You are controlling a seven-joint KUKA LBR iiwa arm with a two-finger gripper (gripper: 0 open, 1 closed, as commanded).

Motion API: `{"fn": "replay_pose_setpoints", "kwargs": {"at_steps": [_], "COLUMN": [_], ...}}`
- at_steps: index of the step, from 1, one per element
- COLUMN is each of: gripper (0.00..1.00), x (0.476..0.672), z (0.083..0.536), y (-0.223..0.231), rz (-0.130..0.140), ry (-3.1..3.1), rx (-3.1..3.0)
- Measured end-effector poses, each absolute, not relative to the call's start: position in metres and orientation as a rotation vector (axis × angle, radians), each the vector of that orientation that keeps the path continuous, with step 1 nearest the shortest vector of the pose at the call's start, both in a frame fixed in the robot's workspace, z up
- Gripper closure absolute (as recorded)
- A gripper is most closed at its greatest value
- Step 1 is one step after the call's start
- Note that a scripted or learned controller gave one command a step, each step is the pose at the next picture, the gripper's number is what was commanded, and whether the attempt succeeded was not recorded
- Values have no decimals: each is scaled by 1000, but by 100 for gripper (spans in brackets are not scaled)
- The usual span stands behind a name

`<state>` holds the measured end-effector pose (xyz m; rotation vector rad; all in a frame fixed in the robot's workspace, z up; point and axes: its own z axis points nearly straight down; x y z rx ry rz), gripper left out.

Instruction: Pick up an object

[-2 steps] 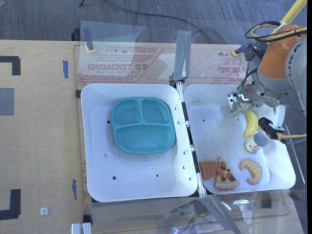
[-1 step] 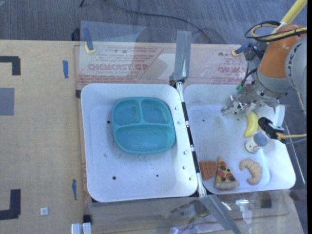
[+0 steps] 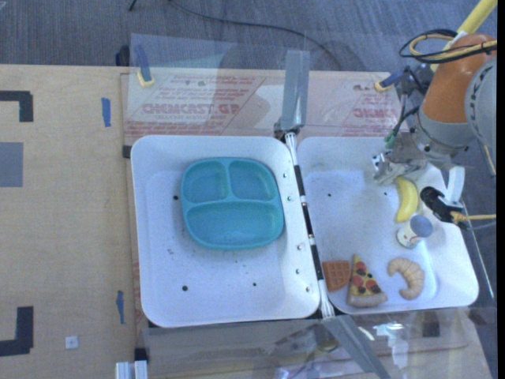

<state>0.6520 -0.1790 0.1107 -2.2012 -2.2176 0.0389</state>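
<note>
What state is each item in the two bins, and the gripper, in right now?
Teal divided plate: flat in the left bin, compartments bare.
Banana: lying in the right bin, beside the gripper.
Croissant: lying flat.
Pizza slice: lying flat.
Waffle: against the bin's left wall.

In the right bin you have a yellow banana (image 3: 406, 199) lying lengthwise, with a croissant (image 3: 408, 277), pizza slice (image 3: 364, 283) and waffle piece (image 3: 335, 274) along the near edge.
</note>
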Motion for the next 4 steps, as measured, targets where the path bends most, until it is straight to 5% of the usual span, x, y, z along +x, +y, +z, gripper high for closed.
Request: {"fn": "replay_pose_setpoints", "kwargs": {"at_steps": [1,2,3,4], "gripper": [0,0,0,0], "x": [651,611,564,618], "z": [109,89,90,89], "y": [-179,-195,-203,-201], "rz": [44,-20,-37,-8], "ry": [-2212,-2241,-2357,-2659], "rx": [-2197,-2198,-2063,-1692]}}
